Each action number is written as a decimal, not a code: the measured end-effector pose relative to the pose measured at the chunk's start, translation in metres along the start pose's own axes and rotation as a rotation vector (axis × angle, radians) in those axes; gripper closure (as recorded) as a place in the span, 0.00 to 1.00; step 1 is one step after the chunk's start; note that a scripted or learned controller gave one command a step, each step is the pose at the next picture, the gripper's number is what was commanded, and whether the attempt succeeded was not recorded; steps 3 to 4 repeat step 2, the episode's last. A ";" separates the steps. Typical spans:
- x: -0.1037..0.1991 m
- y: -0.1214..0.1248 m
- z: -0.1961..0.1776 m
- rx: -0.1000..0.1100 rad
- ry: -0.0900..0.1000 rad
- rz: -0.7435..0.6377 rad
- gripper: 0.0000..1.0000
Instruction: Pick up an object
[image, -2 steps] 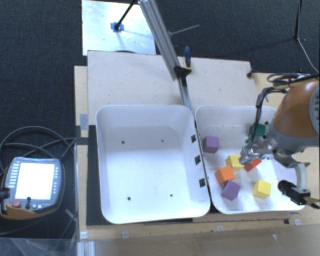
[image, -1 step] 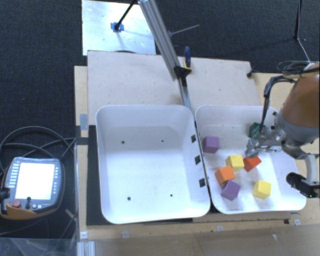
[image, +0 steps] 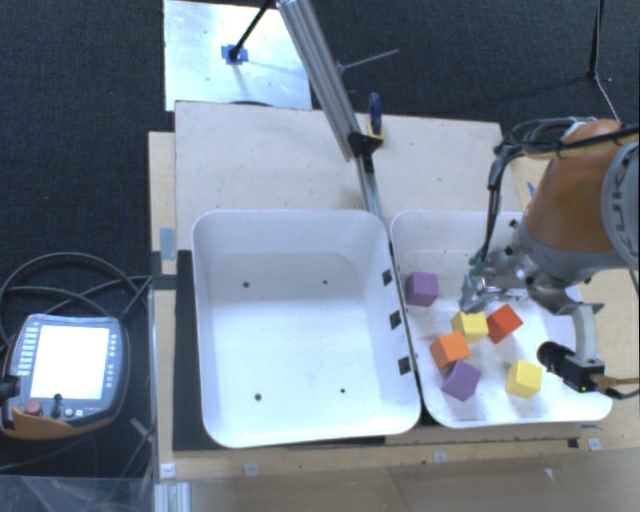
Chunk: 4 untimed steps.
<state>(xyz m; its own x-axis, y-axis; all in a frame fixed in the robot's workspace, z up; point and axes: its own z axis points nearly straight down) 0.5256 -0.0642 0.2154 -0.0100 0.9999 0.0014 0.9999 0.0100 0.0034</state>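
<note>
Several small blocks lie in the right bin (image: 440, 225): a purple block (image: 421, 288) near its left wall, a yellow block (image: 469, 324), a red block (image: 503, 322), an orange block (image: 449, 349), a second purple block (image: 461, 379) and a second yellow block (image: 523, 378). My gripper (image: 479, 296) hangs low in this bin, just behind the first yellow block and left of the red one. The wrist hides its tips. I see nothing held in it.
The left bin (image: 300, 235) sits beside the right one, and they share a raised middle wall. A slanted metal pole (image: 330, 80) crosses above the bench at the back. A teach pendant (image: 65, 375) lies off the bench at the far left.
</note>
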 end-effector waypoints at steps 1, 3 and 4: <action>0.063 0.011 -0.002 0.001 0.002 -0.003 1.00; 0.118 0.027 -0.011 0.000 0.002 -0.002 1.00; 0.118 0.027 -0.011 0.000 0.002 -0.002 1.00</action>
